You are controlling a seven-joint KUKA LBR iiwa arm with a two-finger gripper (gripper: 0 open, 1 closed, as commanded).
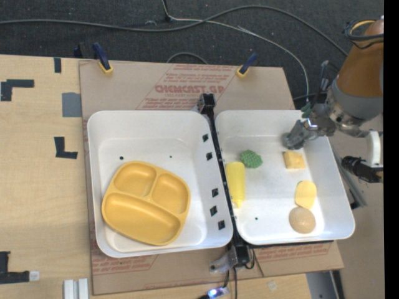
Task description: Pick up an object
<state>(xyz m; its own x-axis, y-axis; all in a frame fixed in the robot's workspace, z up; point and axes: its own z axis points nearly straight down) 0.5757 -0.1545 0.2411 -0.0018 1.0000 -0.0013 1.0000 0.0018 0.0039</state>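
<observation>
My gripper [293,139] hangs over the right bin [274,229], near its back right part, just above a small yellow-orange block [294,160]. Nothing shows between its fingers. In the same bin lie a green knobbly piece [251,159], a long yellow piece [235,183] against the divider, a pale yellow piece [305,194] and a tan rounded piece [302,220] at the front right.
The left bin [100,129] holds a yellow divided plate [146,202]. A black divider with clips [215,167] runs between the bins. Cables [187,17] trail across the dark floor behind the bench. The arm's orange-banded body [361,67] stands at the right.
</observation>
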